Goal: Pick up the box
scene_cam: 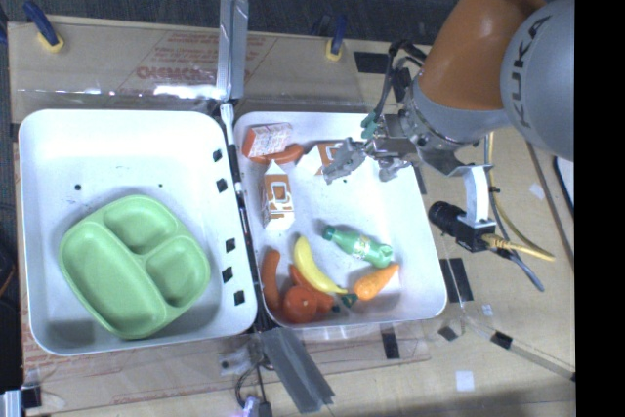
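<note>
Camera view: pincer over right bin, boxes on the bin floor

Left to right. Left bin (pixel 39 210) holds a green divided tray (pixel 135 264). Right bin (pixel 415 210): orange box (pixel 268 141) flat at the back-left corner, a sausage-like piece (pixel 290 153) touching it. Small carton (pixel 277 196) just below, upright-ish, near the left wall. Front cluster: banana (pixel 314 269), tomato (pixel 300 304), green bottle (pixel 359 246), carrot (pixel 376 281), all close together. Pincer (pixel 361 161) hangs over the bin's back-right area, well apart from both boxes. Can't tell how wide it is or whether anything is in it, too blurred. Arm (pixel 488 44) comes in from the right over the worktop (pixel 508 308).
</note>
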You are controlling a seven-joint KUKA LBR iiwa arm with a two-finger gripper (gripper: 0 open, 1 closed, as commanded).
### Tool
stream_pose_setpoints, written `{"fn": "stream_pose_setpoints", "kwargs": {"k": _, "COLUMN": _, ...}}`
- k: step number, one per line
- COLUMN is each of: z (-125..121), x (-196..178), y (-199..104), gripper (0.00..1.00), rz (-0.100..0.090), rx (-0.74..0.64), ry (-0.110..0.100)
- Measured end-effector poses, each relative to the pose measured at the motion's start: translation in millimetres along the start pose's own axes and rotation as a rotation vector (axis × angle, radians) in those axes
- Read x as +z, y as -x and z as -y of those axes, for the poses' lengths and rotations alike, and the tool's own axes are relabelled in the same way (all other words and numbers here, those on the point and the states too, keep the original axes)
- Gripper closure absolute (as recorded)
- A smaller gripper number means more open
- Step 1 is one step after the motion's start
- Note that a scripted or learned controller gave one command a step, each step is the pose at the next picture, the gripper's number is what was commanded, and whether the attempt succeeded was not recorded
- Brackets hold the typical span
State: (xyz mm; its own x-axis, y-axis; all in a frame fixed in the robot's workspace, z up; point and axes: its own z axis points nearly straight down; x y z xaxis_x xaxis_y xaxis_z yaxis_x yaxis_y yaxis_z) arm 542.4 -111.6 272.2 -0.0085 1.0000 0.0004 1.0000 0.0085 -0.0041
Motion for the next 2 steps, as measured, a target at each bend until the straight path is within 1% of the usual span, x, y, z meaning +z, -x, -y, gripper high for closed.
{"fn": "stream_pose_setpoints", "kwargs": {"k": 1, "z": -72, "x": 82, "y": -56, "gripper": 0.0, "rz": 0.001, "rx": 0.035, "ry": 0.0}}
{"fn": "stream_pose_setpoints", "kwargs": {"k": 2, "z": -115, "x": 80, "y": -60, "gripper": 0.0, "rz": 0.001, "rx": 0.104, "ry": 0.001}}
